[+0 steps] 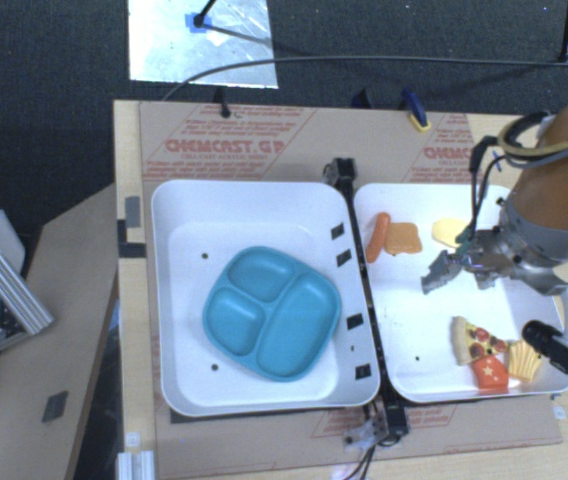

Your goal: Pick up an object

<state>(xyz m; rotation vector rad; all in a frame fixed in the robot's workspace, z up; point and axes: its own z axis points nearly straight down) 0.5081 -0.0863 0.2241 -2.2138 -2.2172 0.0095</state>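
I'm hovering my gripper (442, 271) over the right bin (404, 368), jaws parted and gripping nothing; the toy food is lying around me, nothing picked yet.

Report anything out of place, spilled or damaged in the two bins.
Nothing stands out. The blue divided plate lies flat in the left bin; the toy food, including a pizza slice and hot dog, lies scattered in the right bin.
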